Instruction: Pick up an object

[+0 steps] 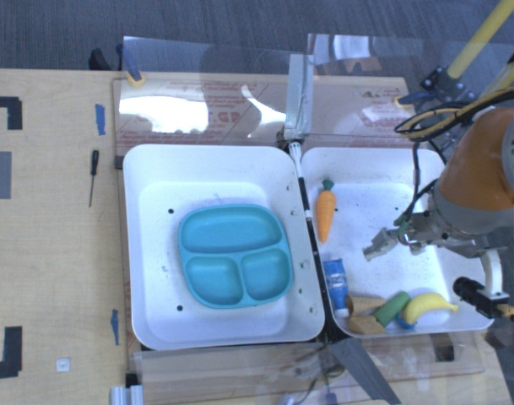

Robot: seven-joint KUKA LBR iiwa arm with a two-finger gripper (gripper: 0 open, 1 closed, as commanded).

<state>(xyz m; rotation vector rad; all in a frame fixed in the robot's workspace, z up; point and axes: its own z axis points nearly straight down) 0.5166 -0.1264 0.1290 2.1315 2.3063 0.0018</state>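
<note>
Pincer (376, 248) hangs over the right bin's (370, 165) floor, finger state indeterminate, nothing seen held. Toy carrot (325, 212) lies at its ten o'clock; toy banana (428, 305) at five o'clock.

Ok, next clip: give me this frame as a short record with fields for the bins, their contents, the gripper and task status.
left bin: holds a blue divided tray
right bin: carrot near the divider; blue tube below it; green piece and banana at the near edge
gripper: over the right bin's middle, right of the carrot, nothing visible between its fingers
task status: no object picked up yet
bench: a screwdriver lies left of the bins
</note>
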